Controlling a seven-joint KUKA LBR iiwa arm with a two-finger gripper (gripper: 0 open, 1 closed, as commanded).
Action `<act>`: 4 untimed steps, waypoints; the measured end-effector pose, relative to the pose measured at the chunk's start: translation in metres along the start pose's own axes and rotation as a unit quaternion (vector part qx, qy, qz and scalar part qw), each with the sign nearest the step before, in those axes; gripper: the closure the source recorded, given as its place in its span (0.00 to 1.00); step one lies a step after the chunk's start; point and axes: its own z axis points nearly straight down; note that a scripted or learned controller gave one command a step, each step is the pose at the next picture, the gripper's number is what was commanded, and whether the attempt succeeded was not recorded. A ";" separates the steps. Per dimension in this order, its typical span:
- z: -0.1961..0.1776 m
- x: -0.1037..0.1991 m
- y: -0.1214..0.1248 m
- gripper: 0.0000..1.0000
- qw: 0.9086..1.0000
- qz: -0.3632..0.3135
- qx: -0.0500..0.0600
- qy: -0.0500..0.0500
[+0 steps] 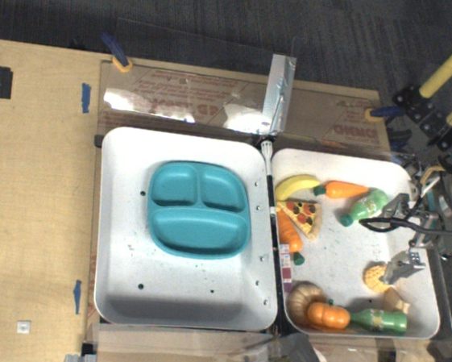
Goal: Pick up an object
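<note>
Approach step: gripper (405,265) low in right bin (339,254), near its right edge, tips just beside small yellow round piece (375,275). Jaw state: cannot tell, too small and blurred. Nothing visibly held. Next move likely needs centring over piece, then closing. Piece roughly round, no clear long axis or heading.

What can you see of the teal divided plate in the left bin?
The teal divided plate looks like smooth matte plastic, rounded-rectangular, with three compartments: two smaller ones along the far side and one wide one along the near side, split by raised ridges. It lies flat and upright, roughly centred on the floor of the left white bin, slightly toward the far wall. Nothing lies in its compartments, and only the bin floor touches it.
</note>
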 end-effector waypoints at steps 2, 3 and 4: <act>0.165 -0.002 -0.090 0.00 0.997 -0.082 0.005 -0.013; 0.041 -0.069 -0.090 0.00 0.998 -0.059 0.002 -0.006; 0.178 -0.037 -0.091 0.00 0.998 -0.055 0.001 -0.002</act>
